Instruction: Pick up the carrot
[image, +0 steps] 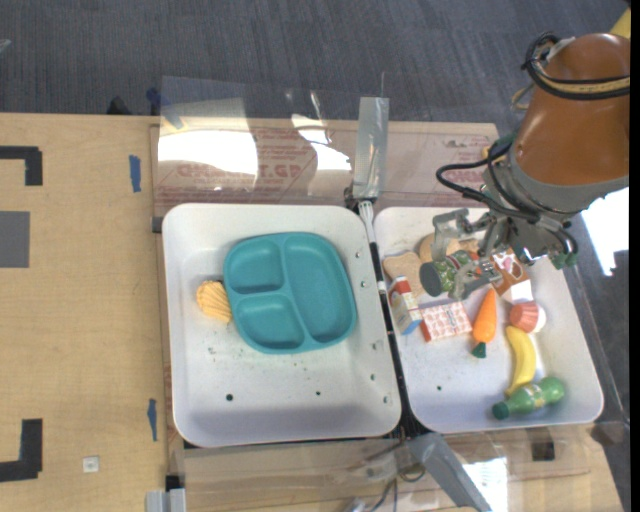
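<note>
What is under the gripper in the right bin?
Around the gripper lie a carrot, a banana and a small packet. Whatever sits directly beneath the gripper is covered.

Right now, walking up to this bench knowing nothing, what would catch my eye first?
Probably the big orange and grey arm at the upper right, hanging over the right bin. Below it lies a bright jumble of toy food, including an orange carrot and a yellow banana. A teal divided plate sits in the left bin.

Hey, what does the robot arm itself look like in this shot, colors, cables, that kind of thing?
The arm is a rounded, glossy orange-brown body above a grey section. Black cables loop around its top and trail along its left side. Below it hangs the gripper, a cluttered assembly of grey metal and dark parts.
</note>
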